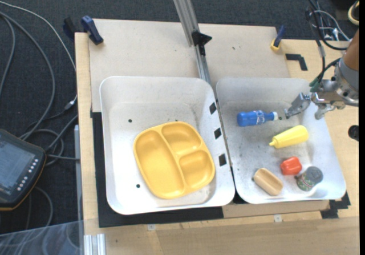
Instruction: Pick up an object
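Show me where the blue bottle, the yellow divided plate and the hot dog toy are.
blue bottle [254,118]: camera view, middle of its body.
yellow divided plate [174,158]: camera view, central ridge between compartments.
hot dog toy [267,181]: camera view, middle of the bun.

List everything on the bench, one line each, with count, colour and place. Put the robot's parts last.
divided plate: one, yellow, in the left bin
bottle: one, blue with a white tip, lying in the right bin's upper part
mustard bottle: one, yellow, lying below the blue bottle
hot dog bun: one, tan, near the right bin's front edge
small block: one, red-orange, right of the bun
can: one, dark with a grey top, right bin's front right corner
bins: two, white, side by side
arm: one, grey, entering from the right
tool: one, grey, over the right bin beside the blue bottle's tip
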You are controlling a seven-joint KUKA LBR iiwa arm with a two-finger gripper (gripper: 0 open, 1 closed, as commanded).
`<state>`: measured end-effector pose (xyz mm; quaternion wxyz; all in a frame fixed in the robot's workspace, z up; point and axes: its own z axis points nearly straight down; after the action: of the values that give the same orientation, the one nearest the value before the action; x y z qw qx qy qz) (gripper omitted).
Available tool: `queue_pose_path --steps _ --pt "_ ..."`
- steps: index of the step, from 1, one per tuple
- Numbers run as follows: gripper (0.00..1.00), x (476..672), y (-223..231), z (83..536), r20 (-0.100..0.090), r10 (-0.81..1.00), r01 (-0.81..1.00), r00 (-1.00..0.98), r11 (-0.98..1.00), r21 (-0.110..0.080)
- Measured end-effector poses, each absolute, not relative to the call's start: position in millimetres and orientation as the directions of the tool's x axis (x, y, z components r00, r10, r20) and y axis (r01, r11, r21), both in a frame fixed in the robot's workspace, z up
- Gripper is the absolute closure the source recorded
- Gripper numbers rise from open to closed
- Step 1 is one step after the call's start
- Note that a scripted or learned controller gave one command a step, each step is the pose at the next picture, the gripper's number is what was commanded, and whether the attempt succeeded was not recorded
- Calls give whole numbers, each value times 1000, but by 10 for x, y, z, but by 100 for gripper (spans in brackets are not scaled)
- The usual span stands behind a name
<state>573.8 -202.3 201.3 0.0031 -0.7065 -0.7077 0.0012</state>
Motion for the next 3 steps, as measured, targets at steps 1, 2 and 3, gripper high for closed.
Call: queue_pose_path --steps 1,2,3 --pt "0 5739 -1949 1565 3 1000 1000 -1 1 -6" --pt "100 5760 -1955 1712 1 1000 1000 -2 2 2" --pt "100 5774 -1959 2149 -2 1000 1000 -1 1 6"
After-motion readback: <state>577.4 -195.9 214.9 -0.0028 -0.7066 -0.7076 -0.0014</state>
